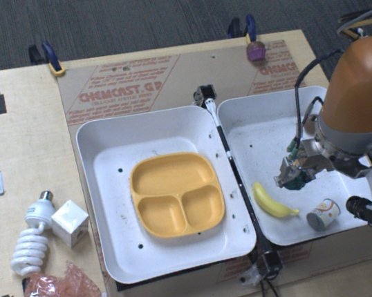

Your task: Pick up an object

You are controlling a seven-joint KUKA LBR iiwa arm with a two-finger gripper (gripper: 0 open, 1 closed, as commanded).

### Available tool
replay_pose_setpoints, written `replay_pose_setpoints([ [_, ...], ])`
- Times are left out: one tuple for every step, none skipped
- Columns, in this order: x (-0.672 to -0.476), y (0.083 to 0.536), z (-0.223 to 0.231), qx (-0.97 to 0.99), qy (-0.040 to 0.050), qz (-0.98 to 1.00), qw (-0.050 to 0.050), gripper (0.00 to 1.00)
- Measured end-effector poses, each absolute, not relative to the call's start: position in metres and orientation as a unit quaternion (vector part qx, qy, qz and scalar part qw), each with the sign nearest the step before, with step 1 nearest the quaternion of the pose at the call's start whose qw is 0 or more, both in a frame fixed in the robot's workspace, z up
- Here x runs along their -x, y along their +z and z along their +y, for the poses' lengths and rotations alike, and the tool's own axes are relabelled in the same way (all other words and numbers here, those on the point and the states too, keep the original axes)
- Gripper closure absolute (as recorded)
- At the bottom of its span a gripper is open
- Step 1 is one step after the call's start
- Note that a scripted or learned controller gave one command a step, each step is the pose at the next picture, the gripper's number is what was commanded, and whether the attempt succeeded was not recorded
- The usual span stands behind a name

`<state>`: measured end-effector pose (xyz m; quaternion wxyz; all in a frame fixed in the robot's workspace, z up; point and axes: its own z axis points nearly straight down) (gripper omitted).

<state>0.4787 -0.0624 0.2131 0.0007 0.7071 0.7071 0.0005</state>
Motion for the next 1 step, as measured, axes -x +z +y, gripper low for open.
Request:
replay_pose_setpoints([
  [-0.4785, 0.2124, -0.0629, -0.707, 0.0004, 0.707, 0.000, 1.00],
])
